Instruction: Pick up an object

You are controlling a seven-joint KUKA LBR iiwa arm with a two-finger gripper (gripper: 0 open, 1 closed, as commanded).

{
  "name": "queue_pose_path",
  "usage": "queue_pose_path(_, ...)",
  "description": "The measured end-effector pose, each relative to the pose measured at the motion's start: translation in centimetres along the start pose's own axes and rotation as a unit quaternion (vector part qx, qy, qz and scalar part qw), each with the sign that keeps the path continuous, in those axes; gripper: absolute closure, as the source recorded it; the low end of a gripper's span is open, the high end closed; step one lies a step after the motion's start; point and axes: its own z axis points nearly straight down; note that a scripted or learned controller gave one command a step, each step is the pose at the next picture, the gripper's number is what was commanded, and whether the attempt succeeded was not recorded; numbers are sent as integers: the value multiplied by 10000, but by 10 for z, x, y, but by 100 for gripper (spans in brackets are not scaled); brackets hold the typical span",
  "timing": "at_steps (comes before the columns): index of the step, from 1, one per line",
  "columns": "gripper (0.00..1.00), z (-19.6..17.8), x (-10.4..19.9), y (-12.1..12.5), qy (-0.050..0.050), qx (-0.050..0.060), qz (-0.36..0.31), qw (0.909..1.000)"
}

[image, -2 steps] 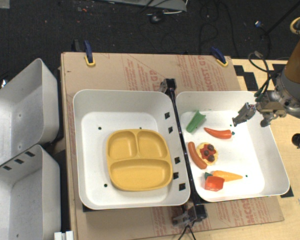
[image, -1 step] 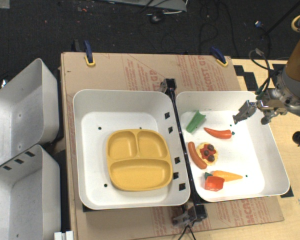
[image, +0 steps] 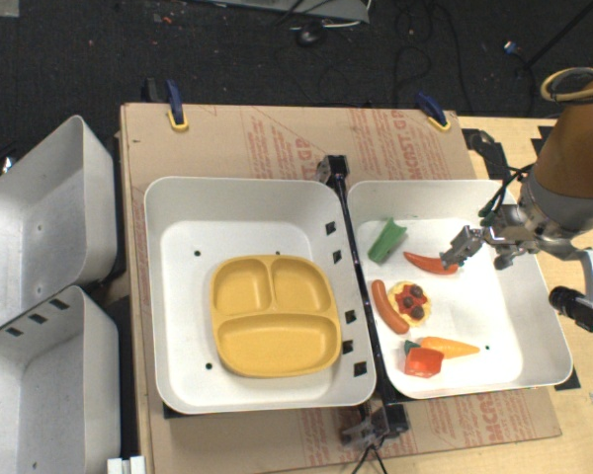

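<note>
Gripper (image: 465, 248) over right bin (image: 534, 363), fingertips at right end of red chili pepper (image: 430, 262); finger state cannot be told. Chili lies in upper middle of right bin, extending left from gripper. Green piece (image: 386, 241) just up-left; sausage (image: 386, 307), small pizza (image: 411, 302), carrot (image: 447, 346) below. Yellow divided plate (image: 275, 315) in left bin (image: 168, 265)

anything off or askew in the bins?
Nothing stands out. The yellow divided plate lies flat in the left bin. In the right bin the toy foods lie loose and separate, with the end effector over the red chili.
</note>
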Motion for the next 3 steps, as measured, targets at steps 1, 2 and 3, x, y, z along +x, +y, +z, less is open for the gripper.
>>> queue_pose_path(1,0,44,3,2,-3,-9,-3,10000)
queue_pose_path(2,0,85,3,0,-9,-30,5,10000)
queue_pose_path(3,100,74,3,1,-13,-42,3,10000)
